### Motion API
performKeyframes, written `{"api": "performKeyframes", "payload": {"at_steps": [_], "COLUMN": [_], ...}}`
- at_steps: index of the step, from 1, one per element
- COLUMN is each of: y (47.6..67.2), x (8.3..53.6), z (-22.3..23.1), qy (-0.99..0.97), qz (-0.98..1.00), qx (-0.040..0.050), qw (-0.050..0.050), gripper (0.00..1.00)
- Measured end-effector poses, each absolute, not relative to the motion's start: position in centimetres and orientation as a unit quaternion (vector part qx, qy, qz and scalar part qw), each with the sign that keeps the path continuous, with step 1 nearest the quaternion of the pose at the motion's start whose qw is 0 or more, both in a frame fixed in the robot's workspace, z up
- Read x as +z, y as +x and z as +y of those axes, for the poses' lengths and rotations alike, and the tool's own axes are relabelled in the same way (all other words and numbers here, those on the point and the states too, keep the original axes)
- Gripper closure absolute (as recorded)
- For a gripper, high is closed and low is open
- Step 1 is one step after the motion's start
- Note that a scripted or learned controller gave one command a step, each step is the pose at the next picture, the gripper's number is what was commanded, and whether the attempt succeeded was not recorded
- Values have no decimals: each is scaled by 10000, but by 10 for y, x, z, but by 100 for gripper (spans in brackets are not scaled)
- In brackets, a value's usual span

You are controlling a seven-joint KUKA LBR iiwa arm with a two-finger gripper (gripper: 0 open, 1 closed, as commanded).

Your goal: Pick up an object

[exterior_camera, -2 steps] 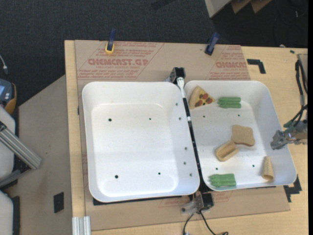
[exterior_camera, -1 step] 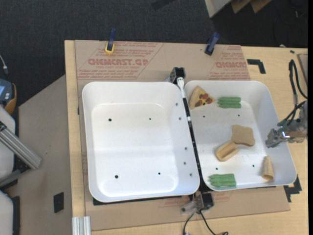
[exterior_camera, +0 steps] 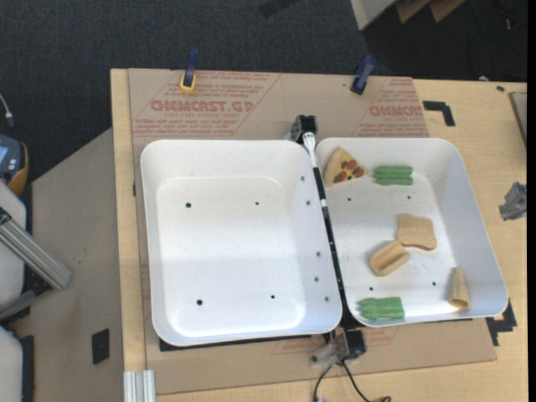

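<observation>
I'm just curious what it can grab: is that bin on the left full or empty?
Empty. The left bin shows bare white floor with a few small dark dots; the toy food pieces, like the pizza slice, all lie in the right bin.

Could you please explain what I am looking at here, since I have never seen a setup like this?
This is a single picture from a camera fixed above a workbench, looking down at a slant. Two shallow white bins sit side by side on a cardboard sheet, which is clamped to the bench. The left bin has only small dark dots on its floor. The right bin holds toy food for a robot arm to pick up: a pizza slice, two green pieces, a slice of bread, a bread roll and a tan cone-like piece by the right wall. Nothing is being held at this moment.
</observation>
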State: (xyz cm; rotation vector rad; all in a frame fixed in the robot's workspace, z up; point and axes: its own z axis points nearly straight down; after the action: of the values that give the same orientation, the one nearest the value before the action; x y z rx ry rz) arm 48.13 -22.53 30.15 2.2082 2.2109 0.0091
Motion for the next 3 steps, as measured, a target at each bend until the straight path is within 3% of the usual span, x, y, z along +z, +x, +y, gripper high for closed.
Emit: {"api": "performKeyframes", "payload": {"at_steps": [1, 2, 3], "y": [478, 478, 502], "x": [215, 164, 147], "z": [-223, -223, -224], "qy": [7075, 7074, 7066], "qz": [7067, 7068, 7076], "qx": [-14, -11, 0], "qw": [-36, -33, 9], "gripper": [0, 0, 0]}}
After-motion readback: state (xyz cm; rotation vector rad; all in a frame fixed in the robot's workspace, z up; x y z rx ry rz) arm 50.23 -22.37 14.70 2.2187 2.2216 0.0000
